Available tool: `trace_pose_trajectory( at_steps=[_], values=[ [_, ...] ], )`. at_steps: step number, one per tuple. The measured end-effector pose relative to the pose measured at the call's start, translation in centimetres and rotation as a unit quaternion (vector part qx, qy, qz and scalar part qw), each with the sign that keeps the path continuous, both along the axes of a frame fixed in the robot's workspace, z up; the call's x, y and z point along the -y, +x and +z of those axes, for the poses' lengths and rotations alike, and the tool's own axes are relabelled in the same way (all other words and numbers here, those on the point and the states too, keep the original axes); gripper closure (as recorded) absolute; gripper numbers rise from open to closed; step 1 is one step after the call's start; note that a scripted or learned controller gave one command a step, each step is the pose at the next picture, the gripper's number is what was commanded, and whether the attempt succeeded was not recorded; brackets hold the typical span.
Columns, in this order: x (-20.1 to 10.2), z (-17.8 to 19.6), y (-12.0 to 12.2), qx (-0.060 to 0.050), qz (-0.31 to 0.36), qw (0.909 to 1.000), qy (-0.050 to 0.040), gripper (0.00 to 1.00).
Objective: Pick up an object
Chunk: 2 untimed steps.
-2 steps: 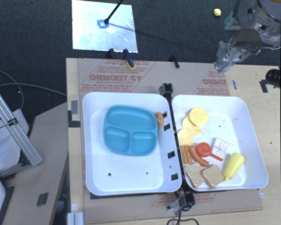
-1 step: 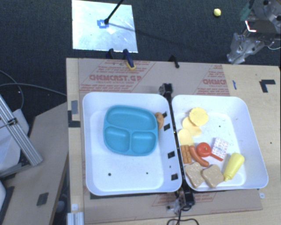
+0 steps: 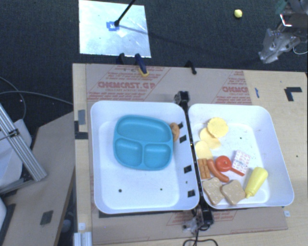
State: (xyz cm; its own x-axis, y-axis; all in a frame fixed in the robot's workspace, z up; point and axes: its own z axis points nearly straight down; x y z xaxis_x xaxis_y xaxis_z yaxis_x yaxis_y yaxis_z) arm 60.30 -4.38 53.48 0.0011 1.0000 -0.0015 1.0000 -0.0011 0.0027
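Note:
The right bin (image 3: pixel 274 144) holds a pile of toy food: a round yellow slice (image 3: pixel 217 127), a red tomato (image 3: pixel 223 163), an orange sausage (image 3: pixel 217 173), a white and red packet (image 3: pixel 241 161), a yellow bottle (image 3: pixel 256 181) and two bread slices (image 3: pixel 233 191). In the left bin (image 3: pixel 103 192) lies a blue divided plate (image 3: pixel 143 142), with a small orange piece (image 3: pixel 174 130) at its right edge. My gripper (image 3: pixel 277 43) hangs at the top right, well behind the bench and far from both bins, with nothing seen in it.
A shiny metal sheet (image 3: pixel 114 28) and a small yellow ball (image 3: pixel 238 13) lie on the dark floor behind the bench. A blue and yellow clamp (image 3: pixel 140 65) grips the bench's far edge. An aluminium frame (image 3: pixel 19 149) stands at the left.

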Motion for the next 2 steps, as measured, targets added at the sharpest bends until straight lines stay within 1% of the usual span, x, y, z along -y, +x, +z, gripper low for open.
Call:
trace_pose_trajectory(
  at_steps=[1,2],
  values=[
    [5.3,0.0,0.2,0.001,-0.001,1.0,-0.0005,1.0],
    [8.4,0.0,3.1,0.001,0.0,1.0,-0.0006,1.0]
  ],
)
